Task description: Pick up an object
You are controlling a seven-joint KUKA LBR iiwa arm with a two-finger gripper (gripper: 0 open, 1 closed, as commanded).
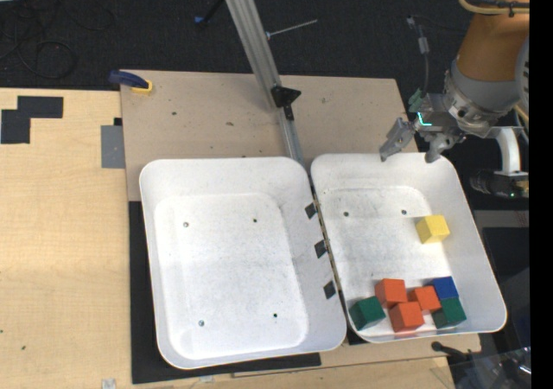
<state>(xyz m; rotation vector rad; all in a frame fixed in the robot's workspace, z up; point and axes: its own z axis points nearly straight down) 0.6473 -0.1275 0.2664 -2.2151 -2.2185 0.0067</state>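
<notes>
So far nothing is lifted: the end effector point(416, 144) hangs with fingers spread and bare over the right bin's point(484, 245) far rim. Nearest below it lies the yellow block point(433, 228); descent, grip and lift remain.

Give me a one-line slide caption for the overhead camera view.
Open pincer poised over the right bin's far edge, with a yellow block apart from clustered colored blocks in its near corner.
</notes>
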